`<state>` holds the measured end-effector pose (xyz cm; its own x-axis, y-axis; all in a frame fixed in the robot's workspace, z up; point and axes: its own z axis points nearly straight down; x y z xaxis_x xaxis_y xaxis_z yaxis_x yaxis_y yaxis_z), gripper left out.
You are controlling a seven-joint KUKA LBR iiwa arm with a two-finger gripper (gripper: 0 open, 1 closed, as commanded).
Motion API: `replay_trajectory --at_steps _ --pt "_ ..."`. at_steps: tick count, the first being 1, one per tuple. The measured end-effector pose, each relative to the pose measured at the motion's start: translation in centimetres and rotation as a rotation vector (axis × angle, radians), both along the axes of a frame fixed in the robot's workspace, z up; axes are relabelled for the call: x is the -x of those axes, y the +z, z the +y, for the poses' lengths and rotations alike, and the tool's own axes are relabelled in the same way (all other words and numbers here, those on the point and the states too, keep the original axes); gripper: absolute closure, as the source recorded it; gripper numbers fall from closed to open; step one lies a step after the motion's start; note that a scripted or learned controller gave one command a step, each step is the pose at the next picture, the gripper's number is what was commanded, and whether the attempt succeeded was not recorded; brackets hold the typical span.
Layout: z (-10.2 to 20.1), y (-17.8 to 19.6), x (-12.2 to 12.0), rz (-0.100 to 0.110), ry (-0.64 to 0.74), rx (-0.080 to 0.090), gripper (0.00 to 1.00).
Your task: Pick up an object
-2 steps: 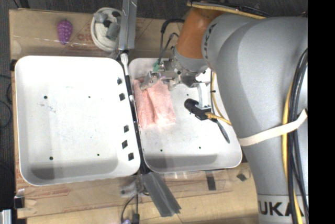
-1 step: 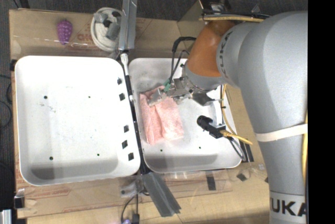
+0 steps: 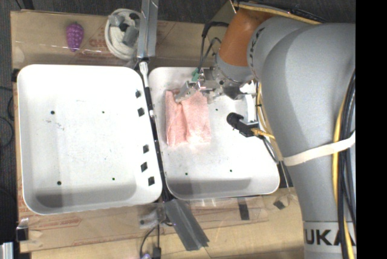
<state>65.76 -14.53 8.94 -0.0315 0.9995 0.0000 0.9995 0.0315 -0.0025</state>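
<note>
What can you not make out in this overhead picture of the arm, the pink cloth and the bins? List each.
1. Camera view: whether the claw grips the pink cloth; its tip is small and cluttered.
2. Camera view: the right bin along its right side, hidden under the arm.
3. Camera view: what the purple object on the bench is; too small.

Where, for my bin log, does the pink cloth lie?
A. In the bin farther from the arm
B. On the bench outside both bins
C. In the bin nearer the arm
C: the cloth lies on the floor of the bin next to the arm.
</note>
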Motion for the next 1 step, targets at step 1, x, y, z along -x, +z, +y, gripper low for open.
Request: replay_trajectory --at_steps 1 --pt "-3.52 0.06 0.01 -0.002 -0.012 0.000 0.00"
